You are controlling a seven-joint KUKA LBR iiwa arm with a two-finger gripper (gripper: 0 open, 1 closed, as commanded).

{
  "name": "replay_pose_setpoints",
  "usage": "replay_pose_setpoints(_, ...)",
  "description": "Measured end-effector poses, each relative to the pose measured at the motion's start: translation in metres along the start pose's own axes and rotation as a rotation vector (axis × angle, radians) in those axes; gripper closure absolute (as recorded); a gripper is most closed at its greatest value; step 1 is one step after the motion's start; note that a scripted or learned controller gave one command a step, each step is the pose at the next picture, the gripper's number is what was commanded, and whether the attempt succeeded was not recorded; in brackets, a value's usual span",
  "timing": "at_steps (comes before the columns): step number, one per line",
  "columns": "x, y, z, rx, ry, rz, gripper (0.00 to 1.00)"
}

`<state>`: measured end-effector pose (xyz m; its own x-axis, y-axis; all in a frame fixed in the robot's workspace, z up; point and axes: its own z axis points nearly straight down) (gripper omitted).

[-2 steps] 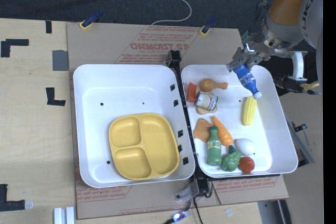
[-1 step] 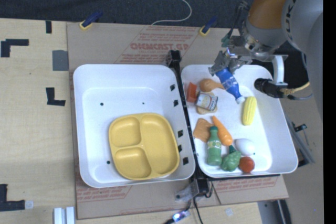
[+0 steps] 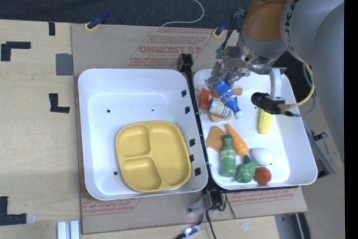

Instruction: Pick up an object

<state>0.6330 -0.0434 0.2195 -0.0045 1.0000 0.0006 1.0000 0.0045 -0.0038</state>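
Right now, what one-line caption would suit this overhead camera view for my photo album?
Grey-and-orange arm's gripper lowered over a blue bottle among toy food in the right bin; a yellow divided plate sits in the left bin.

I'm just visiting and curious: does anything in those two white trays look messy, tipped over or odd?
Nothing looks broken or spilled. The toy food is all heaped in the right bin, with the green bottle and carrot lying overlapped. The left bin holds a yellow divided plate, sitting slightly askew.

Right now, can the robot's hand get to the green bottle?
Probably yes. The green bottle lies uncovered in the right bin, with the carrot close beside it; the hand hangs over that same bin.
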Motion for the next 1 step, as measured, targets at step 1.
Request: replay_pose_setpoints(1, 0.0574, -0.0180, -0.0102, -0.001, 0.002, -0.003, 1.00)
